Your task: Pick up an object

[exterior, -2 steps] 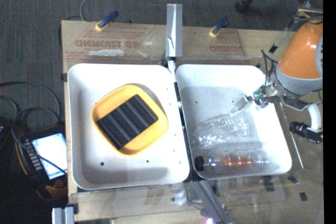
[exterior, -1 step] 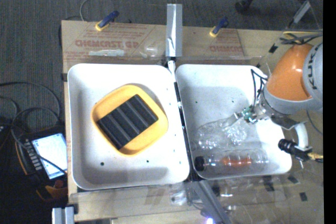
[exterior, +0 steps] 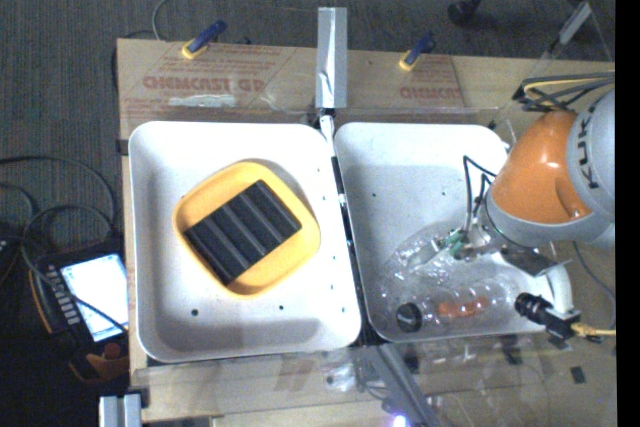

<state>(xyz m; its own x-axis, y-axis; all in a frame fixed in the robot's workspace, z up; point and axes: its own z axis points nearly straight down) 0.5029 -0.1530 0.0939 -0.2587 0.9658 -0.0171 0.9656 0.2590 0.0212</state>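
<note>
A clear plastic bottle [exterior: 455,307] with a black cap [exterior: 408,316] and an orange patch lies along the front of the right bin [exterior: 400,165]. Its crumpled clear body reaches up toward the bin's middle. The arm's orange band [exterior: 535,180] hangs over the right side of this bin. My gripper [exterior: 461,242] points down at the crumpled plastic, just above the bottle, and is mostly hidden under the wrist. In the left bin [exterior: 160,165] rests a yellow pad with a black ribbed top [exterior: 246,227].
A metal post [exterior: 331,55] stands behind the seam between the two bins. Two blue-and-yellow clamps [exterior: 203,38] [exterior: 417,48] grip the cardboard at the back. A black cable [exterior: 470,180] loops beside the wrist. A lit tablet [exterior: 90,290] lies on the floor to the left.
</note>
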